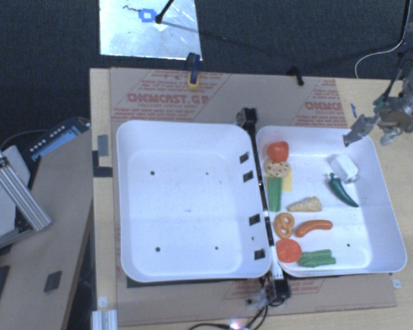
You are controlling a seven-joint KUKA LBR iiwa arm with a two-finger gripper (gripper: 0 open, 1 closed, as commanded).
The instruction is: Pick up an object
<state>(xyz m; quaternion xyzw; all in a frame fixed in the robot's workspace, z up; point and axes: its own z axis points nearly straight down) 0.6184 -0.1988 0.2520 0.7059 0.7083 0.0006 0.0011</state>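
Observation:
My gripper [372,135] hangs above the far right corner of the right bin [378,205], its two fingers spread open with nothing between them. Just below it in the bin lie a white block [343,166] and a dark green pepper [343,190]. Along the bin's left side sit a red tomato [278,150], a cookie [277,168], a yellow piece [287,181] and a long green vegetable [274,193]. Nearer the front are a beige pastry [305,204], a pretzel [284,223], a sausage [314,227], another red tomato [288,251] and green beans [316,258].
The left bin [186,198] lies beside the right one, joined by a black clipped divider [260,184]. Both rest on a cardboard sheet [172,95]. A shiny square plate [149,18] lies behind, and a cable [378,53] hangs at the far right.

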